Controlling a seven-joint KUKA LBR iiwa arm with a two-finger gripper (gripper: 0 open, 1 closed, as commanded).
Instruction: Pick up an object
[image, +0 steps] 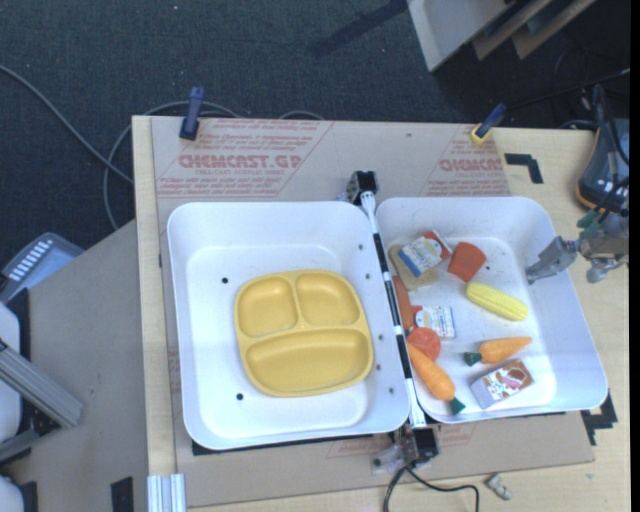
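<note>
Bench (300, 150): a tan surface printed with red lettering is seen beneath both bins, with a blue clamp (191, 112) at its far left edge and a yellow-and-blue clamp (488, 122) at its far right.
Left bin (200, 300): a shallow white bin is set on the left half of the bench, touching the right bin along a shared middle edge.
Right bin (575, 340): a shallow white bin is set on the right half, and all the small objects are held in it.
Yellow tray (303, 332): a three-compartment plate is placed flat in the middle of the left bin.
Arm (605, 235): it is seen entering at the right edge, level with the far half of the right bin.
Gripper (548, 262): it is positioned over the right bin's far right wall, apart from every object; whether the fingers are parted or closed cannot be told, and nothing is seen between them.
Large carrot (433, 373): it is laid at a slant by the middle edge, near side.
Corn cob (497, 301): it is laid near the bin's centre, nearest the gripper.
Small carrot (497, 349): it is laid just nearer than the corn.
Carton (501, 384): it is laid at the near right.
Red block (466, 261): it is placed far of the corn.
Far packet (418, 257): it is placed left of the red block.
Small packet (436, 321): it is placed just beyond the tomato.
Tomato (424, 341): it is touching the large carrot's far end.
</note>
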